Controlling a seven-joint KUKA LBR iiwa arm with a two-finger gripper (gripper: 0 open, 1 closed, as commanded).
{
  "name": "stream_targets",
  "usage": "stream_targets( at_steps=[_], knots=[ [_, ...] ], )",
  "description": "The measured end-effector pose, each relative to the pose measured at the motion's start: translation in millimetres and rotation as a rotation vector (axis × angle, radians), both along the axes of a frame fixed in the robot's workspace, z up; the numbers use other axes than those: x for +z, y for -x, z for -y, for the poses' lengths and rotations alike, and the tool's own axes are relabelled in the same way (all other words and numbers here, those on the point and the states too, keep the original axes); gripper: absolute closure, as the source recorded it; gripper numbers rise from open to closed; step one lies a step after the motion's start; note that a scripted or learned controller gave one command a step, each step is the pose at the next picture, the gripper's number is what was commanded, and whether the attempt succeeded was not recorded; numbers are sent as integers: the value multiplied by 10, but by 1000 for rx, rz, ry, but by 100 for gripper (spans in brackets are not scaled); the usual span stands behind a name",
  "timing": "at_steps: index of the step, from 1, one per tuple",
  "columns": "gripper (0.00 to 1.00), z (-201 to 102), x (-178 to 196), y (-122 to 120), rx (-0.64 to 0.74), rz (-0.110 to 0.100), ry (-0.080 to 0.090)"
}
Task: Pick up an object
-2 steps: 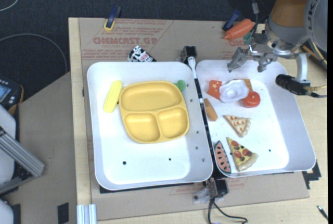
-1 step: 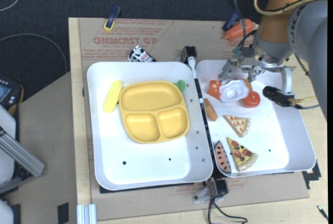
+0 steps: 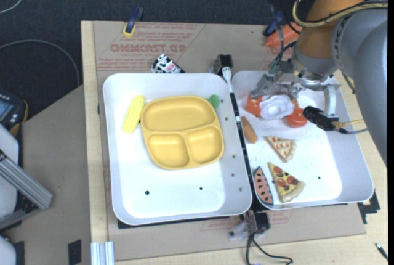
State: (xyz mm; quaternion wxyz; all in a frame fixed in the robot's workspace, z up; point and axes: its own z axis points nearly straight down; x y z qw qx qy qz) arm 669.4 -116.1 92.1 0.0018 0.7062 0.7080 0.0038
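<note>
Gripper (image 3: 278, 92) low at far edge of right white bin (image 3: 345, 183), over white rounded plastic toy (image 3: 275, 108) flanked by red pieces; grip state: cannot tell. Toy likely light, rigid, slick. Judged best hold: across its narrow sides.

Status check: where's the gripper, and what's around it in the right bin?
Gripper low over back of right bin. White toy directly under it, orange pieces alongside. Pizza slices nearer front, apart.
</note>
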Motion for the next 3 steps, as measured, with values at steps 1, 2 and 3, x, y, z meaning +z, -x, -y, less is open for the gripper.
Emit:
stream_targets(
  at_steps=[1,2,3],
  knots=[
    [100,8,163,-34,1,14,5],
    [100,16,633,-124,-1,0,5],
    [100,-66,1130,-94,-1,0,4]
  ],
)
